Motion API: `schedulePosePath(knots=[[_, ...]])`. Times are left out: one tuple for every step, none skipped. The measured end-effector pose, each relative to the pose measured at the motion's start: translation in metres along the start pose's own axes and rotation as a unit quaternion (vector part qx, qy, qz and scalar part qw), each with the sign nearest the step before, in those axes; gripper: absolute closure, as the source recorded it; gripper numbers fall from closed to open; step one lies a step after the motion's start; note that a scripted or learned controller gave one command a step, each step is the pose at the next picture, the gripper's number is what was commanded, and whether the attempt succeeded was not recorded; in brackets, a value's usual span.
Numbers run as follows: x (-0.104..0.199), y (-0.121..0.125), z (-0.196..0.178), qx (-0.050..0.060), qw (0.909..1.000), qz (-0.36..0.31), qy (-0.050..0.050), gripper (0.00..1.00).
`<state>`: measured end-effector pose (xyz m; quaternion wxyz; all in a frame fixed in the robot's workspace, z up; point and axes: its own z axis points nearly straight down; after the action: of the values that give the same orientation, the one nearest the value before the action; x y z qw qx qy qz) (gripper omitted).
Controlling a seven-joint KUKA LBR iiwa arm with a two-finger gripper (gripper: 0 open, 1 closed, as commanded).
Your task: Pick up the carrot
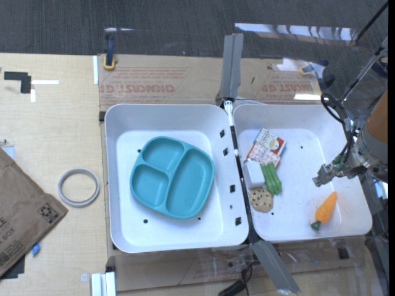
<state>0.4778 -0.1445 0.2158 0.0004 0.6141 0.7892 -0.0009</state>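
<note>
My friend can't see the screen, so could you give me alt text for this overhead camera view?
A robot gripper hovers just above an orange carrot in the right white bin, which also holds a cookie, a green vegetable and a small packet. The left bin holds a teal divided plate.

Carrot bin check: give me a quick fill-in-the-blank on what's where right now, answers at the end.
1. The carrot lies in the ____ bin, near the front right corner.
2. The teal divided plate has ____ compartments.
3. The green vegetable lies just above the ____.
4. The gripper hangs just ____ the carrot in the picture, apart from it.

Missing words: right; three; cookie; above
</note>
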Motion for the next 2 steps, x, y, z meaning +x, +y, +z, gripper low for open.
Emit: schedulePosePath(knots=[[0.024, 0.006, 0.008, 0.001, 0.9994, 0.036, 0.001, 1.00], [-0.040, -0.010, -0.064, -0.001, 0.9948, -0.102, 0.000, 1.00]])
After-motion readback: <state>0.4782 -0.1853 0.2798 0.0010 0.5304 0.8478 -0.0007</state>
